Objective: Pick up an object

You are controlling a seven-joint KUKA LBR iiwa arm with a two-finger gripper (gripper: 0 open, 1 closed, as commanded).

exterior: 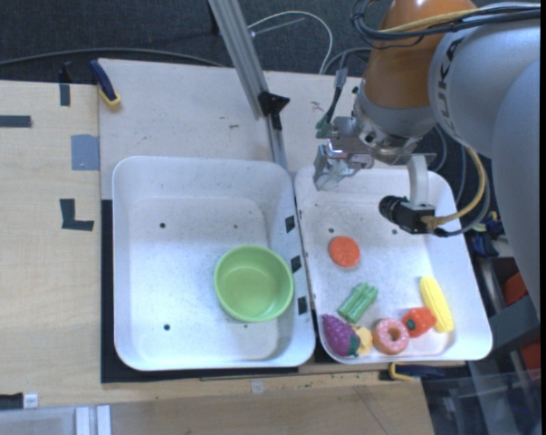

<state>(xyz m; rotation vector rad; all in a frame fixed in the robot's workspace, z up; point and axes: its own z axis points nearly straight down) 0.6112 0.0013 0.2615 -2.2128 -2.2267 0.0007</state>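
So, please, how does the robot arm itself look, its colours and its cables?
The arm has smooth, rounded grey links, with a glossy orange band above the wrist. Dark cables loop around that band, and a yellowish one hangs by the body. The gripper is small and metallic, silver-grey.

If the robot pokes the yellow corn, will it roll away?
Probably a little: the corn looks long and rounded, so it may roll sideways. The red toy touching it and the bin wall would likely stop it. It looks like light plastic.
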